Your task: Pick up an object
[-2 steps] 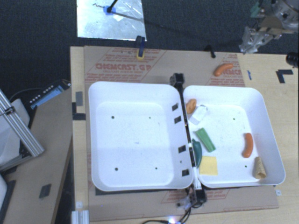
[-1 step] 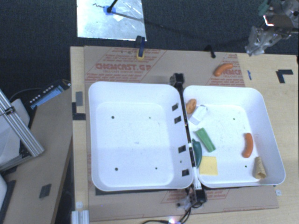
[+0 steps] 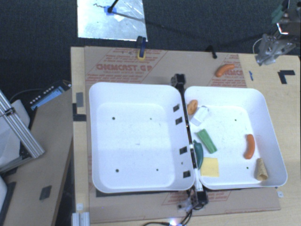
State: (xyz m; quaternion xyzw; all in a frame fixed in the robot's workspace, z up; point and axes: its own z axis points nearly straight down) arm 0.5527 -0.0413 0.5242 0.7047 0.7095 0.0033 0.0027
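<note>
Fingers' state untellable at gripper (image 3: 273, 48) top right, well apart from sausage (image 3: 249, 146), yellow block (image 3: 209, 167).

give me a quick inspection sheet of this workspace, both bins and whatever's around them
surface: bench under a printed board, two white bins, left bin and right bin
job's things: in the right bin an orange sausage, green block, yellow square, tan piece, orange piece, white piece
clutter: second sausage on the board behind the right bin
grippers: gripper at top right, off the bins, fingers unclear
cables: black cable across the dark floor
surroundings: shiny sheet, metal frame
</note>
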